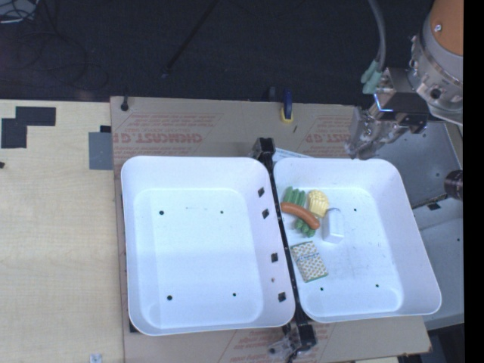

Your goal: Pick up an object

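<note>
Two white bins sit side by side on the bench: the left bin [197, 244] and the right bin [370, 278], their inner rims meeting along a dark strip of clips down the middle.

All the objects lie in the right bin, bunched against its inner wall. I count five. At the top, one green vegetable piece [296, 198] with one yellow corn cob [318, 201] just beside it on its right. One orange carrot-like stick [300, 215] lies at a slant just below the green piece, touching it. One small whitish, pale object [333, 226] sits just right of the stick's lower end — hard to make out against the bin floor. Below these, a little apart, one flat checkered green-and-white pad [309, 261] lies tilted near the divider.

The gripper [368, 142] hangs above the far rim of the right bin, at its back edge, well apart from the cluster — nothing shows between its fingers, though whether it is spread or closed I cannot tell from here
</note>
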`<act>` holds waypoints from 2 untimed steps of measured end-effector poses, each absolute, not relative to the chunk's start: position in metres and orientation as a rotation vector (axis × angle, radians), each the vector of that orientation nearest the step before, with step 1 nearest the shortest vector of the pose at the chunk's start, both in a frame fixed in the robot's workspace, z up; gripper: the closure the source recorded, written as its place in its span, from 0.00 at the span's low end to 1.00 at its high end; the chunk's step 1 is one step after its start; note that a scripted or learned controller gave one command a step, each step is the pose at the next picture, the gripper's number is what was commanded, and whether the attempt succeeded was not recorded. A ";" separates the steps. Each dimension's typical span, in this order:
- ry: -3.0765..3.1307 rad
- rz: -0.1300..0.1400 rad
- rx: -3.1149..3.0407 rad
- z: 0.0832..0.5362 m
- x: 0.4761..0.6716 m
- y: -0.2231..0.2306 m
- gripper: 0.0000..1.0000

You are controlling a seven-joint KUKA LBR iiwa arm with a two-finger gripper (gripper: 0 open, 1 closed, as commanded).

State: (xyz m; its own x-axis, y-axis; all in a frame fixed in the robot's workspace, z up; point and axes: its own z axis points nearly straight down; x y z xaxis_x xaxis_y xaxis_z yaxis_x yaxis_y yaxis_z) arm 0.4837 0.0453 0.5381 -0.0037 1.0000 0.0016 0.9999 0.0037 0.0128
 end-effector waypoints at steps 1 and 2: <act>2.231 -0.009 2.217 0.540 0.484 0.045 1.00; 2.238 -0.014 2.213 0.549 0.484 0.046 1.00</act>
